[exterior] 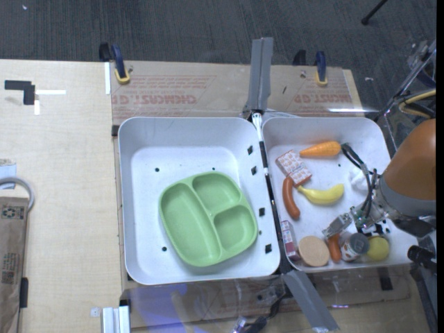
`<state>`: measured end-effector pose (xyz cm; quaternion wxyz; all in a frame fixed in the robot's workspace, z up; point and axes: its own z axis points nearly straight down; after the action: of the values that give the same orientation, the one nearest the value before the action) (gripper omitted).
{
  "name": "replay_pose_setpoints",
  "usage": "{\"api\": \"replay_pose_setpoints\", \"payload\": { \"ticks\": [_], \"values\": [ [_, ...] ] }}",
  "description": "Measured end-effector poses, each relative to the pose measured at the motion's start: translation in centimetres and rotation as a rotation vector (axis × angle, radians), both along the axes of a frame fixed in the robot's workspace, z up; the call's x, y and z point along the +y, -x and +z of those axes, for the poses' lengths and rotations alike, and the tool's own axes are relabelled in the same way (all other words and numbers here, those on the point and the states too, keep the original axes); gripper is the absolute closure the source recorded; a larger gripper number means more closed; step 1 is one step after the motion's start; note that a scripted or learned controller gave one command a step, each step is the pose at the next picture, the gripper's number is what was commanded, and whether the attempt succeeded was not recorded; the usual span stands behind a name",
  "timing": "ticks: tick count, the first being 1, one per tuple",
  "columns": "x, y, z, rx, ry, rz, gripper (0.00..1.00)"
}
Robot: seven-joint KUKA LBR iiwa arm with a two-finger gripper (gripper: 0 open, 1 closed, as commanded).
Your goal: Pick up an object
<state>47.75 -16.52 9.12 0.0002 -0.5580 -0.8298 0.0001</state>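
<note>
The right bin (pixel 275 132) holds several toy foods: a carrot (pixel 320 149) at the back, a banana (pixel 321 194) in the middle, a red sausage (pixel 291 198) to its left and a red-and-white packet (pixel 292 166) behind the sausage. Along the front wall lie a round tan bun (pixel 313 250), a small orange piece (pixel 334 247), a grey can (pixel 359 244) and a yellow ball (pixel 379 249). My gripper (pixel 355 222) hangs low over the front right corner, just above the can and the orange piece. Nothing shows between its fingers.
In the left bin (pixel 139 144) lies a green plate (pixel 208 218) with three compartments. A grey divider post (pixel 261 75) stands behind the seam between the bins. Clamps (pixel 119 66) hold the cardboard at the back. A brown paper bag (pixel 12 245) sits far left.
</note>
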Motion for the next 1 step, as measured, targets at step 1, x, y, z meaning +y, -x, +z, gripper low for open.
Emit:
{"api": "replay_pose_setpoints", "payload": {
  "ticks": [1],
  "values": [
    [0.04,-0.14,0.89,-0.002,-0.001,-0.002,1.0]
  ]
}}
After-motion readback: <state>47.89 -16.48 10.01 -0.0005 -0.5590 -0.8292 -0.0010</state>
